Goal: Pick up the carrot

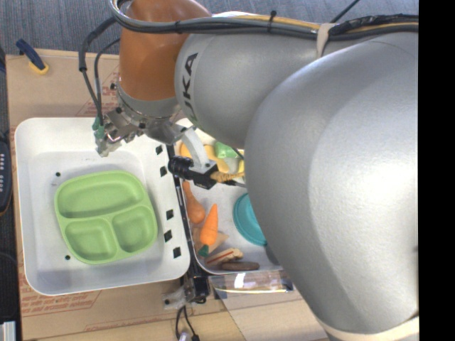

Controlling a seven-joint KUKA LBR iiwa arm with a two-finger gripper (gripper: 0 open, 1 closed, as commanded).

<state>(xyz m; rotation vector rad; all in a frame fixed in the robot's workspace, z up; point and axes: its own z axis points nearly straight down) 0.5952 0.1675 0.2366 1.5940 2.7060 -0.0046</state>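
Note:
The carrot [209,226] is orange with a green tip at its near end and lies in the right bin [206,267], close to that bin's left wall. The gripper [105,142] hangs over the far edge of the left bin [28,190], well to the left of the carrot and apart from it. I see nothing between the fingers. The grey arm with its orange band [146,48] covers most of the right bin.
A green three-part plate [106,215] fills the middle of the left bin. Around the carrot lie an orange-brown piece [193,203], a teal dish [249,220], yellow and green items [226,155] and brown sticks [229,258]. Black clips [170,212] sit on the wall between the bins.

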